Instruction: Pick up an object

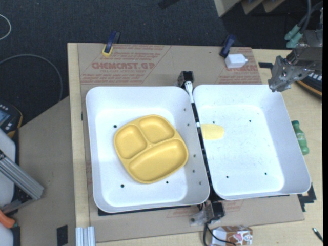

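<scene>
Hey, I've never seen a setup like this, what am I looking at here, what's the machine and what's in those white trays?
This is one camera looking down at a slant on a cardboard-topped bench. Two shallow white bins sit side by side. The left bin holds a yellow plastic plate with three compartments. The right bin holds a small pale yellow flat piece near its left wall. The metal part at the upper right is the robot arm's gripper, poised over the right bin's far corner, holding nothing visible.
</scene>
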Motion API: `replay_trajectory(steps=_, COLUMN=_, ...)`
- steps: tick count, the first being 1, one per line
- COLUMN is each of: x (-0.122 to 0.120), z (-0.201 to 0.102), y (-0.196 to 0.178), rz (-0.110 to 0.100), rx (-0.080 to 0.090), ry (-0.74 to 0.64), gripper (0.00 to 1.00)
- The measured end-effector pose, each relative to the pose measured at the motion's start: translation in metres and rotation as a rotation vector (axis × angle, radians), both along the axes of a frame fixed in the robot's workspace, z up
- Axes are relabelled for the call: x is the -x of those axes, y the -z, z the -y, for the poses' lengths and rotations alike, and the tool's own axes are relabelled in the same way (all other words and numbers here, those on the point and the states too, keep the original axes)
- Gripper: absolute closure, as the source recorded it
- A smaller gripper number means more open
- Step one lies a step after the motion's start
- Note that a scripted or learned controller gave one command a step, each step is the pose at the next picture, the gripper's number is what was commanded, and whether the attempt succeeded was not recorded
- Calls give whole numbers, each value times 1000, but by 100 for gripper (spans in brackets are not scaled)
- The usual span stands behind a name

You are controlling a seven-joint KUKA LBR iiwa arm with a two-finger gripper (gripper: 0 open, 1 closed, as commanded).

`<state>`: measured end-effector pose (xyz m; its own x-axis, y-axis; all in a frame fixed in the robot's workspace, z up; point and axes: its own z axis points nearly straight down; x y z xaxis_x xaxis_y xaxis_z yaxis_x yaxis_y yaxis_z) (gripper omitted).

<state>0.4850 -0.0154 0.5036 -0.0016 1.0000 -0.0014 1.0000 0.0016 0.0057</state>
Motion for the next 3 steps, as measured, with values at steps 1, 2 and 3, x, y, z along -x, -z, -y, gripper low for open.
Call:
replay_trajectory(steps=1, x=6, z=-33, y=101, rz=-13, rx=-2, ry=-1, gripper=100)
replay_trajectory(steps=2, x=6, z=-163, y=33, rz=3, rx=-6, ry=-12, gripper=100)
replay_trajectory(steps=3, x=6, z=-197, y=16, rz=-2, rx=-2, ry=0, gripper=100)
